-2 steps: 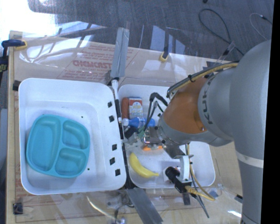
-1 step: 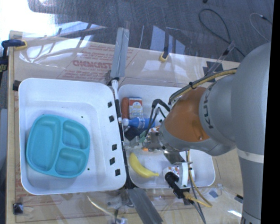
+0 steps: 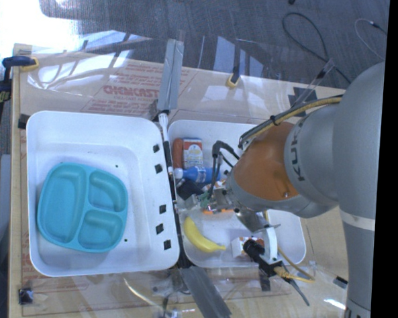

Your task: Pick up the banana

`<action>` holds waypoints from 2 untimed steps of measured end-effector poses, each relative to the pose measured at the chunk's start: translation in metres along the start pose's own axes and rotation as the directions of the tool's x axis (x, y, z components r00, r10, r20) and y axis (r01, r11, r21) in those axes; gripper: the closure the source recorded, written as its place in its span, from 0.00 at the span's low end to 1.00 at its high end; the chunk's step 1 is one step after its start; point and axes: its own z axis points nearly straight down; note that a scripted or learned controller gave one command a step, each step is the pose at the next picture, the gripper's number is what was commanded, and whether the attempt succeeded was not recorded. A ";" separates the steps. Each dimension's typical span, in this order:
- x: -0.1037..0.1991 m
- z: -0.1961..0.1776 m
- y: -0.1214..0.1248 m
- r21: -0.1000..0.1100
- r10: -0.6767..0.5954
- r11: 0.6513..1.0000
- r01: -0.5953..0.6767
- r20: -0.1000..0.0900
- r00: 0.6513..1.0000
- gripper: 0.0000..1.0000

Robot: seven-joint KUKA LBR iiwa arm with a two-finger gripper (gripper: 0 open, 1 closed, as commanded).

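Observation:
A yellow banana [image 3: 201, 236] lies in the right bin [image 3: 294, 251], near its front left corner. The arm's orange band and wrist hang over the middle of that bin, just up and right of the banana. The gripper [image 3: 210, 203] points down-left toward the bin floor, close above the banana's upper end. Its tips are lost among the cables and the items beneath them.
The left bin [image 3: 73, 130] holds a teal divided tray [image 3: 83, 207]. In the right bin sit an orange-red box [image 3: 189, 152], a blue item [image 3: 194, 174] and a small white-and-red object [image 3: 247, 246]. A grey divider strip [image 3: 169, 76] runs between the bins at the back.

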 end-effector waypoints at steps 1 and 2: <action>-0.005 -0.001 0.006 -0.019 -0.253 0.967 0.253 0.005 0.967 0.00; -0.076 -0.032 -0.028 0.045 -0.390 0.918 0.393 -0.067 0.918 0.00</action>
